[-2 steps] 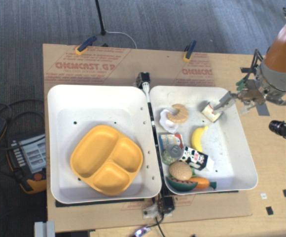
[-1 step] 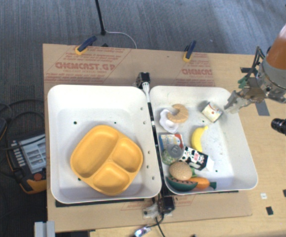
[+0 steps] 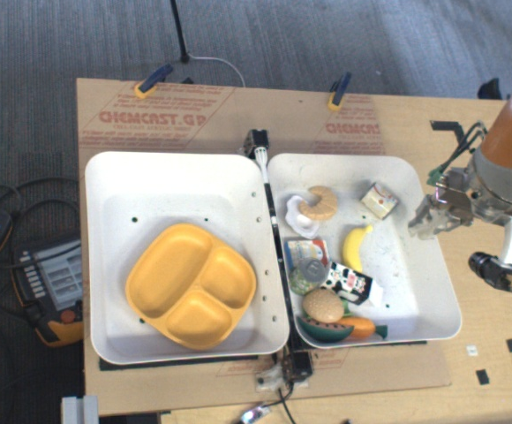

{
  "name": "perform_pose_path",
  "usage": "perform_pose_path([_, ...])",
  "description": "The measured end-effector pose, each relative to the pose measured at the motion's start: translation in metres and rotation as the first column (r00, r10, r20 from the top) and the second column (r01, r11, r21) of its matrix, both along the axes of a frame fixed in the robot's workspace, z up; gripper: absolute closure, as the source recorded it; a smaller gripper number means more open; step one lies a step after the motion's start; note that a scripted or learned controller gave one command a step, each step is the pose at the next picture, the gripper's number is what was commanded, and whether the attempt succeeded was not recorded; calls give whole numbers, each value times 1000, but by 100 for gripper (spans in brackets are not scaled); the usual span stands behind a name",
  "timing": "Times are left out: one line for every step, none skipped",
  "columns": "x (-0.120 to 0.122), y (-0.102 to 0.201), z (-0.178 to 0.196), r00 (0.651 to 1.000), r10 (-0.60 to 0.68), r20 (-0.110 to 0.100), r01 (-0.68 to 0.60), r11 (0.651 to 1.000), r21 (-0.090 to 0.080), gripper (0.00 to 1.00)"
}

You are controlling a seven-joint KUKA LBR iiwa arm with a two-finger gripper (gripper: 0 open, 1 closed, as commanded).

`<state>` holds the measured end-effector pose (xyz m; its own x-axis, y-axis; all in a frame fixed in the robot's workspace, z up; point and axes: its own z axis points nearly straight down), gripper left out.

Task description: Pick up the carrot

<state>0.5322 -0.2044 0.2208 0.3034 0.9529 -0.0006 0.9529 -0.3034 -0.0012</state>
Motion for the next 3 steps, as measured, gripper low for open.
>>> perform_pose_path([0,0,9,1000,2,-1,-2,1000,-1,100])
perform_pose_path([1,0,19,1000,3,-2,-3,1000,-1,100])
perform_pose_path([1,0,28,1000,4,-3,-4,1000,-1,100])
